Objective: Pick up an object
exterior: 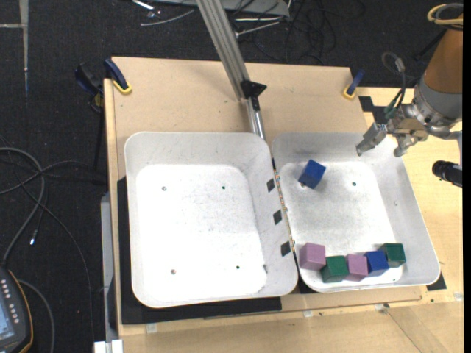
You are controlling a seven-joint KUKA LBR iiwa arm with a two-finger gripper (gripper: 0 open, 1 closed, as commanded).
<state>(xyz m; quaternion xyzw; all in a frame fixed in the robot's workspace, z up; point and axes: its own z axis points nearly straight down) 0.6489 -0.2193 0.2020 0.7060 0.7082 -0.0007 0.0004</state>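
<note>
We saw two white bins on the bench. The left bin point(147, 153) took up the middle left of the frame. The right bin point(412, 219) sat in the lower right.

In the right bin, a blue block point(312, 173) lay by itself near the bin's upper left part, tipped a little on one corner. Along the bottom edge of that bin five small blocks sat in a row, touching each other: a purple block point(313, 255), a green block point(335, 268), a pink block point(358, 265), a small blue block point(377, 260) and a dark green block point(394, 253).

The gripper point(385, 144) hung at the upper right of the frame, over the top right corner of the right bin. Its two fingers were spread apart and held nothing. It was well apart from every block.

We think the arm was at the reaching step, with no block picked yet. The lone blue block looked like the easy one, since nothing crowded it. The next move would need the gripper to go left and down, so one finger lands on each side of the block, then squeeze.
</note>
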